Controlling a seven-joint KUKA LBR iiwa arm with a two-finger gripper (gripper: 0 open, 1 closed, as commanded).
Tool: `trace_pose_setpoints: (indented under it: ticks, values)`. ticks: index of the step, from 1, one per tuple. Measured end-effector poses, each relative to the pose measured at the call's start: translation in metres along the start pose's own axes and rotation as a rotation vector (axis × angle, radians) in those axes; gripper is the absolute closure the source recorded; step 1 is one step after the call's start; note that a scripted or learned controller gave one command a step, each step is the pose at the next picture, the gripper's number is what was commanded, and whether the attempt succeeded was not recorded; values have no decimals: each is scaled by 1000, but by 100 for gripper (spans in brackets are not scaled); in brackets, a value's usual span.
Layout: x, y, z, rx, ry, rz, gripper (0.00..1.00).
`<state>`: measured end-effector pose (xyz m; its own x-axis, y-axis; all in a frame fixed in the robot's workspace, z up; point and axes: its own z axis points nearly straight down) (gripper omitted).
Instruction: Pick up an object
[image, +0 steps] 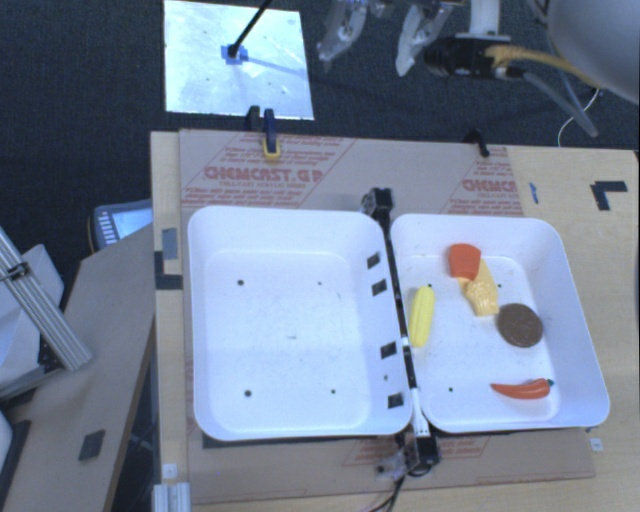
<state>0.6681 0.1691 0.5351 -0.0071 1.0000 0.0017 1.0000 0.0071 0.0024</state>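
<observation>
Red chili pepper (521, 389) lies nearest, in the right bin (570, 290), long axis left-right. Fingers (372, 38) hang spread and empty at top, well apart above; corn (422, 316) beside the divider.

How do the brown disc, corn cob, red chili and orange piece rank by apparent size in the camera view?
1. brown disc
2. corn cob, close to the disc
3. orange piece and red chili: too alike to rank
</observation>
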Motion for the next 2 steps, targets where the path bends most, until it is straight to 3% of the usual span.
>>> trace_pose_setpoints:
  ticks: [1,2]
  values:
    - [33,0,0,0,0,0,0]
    - [31,0,-12,-4,0,-1,100]
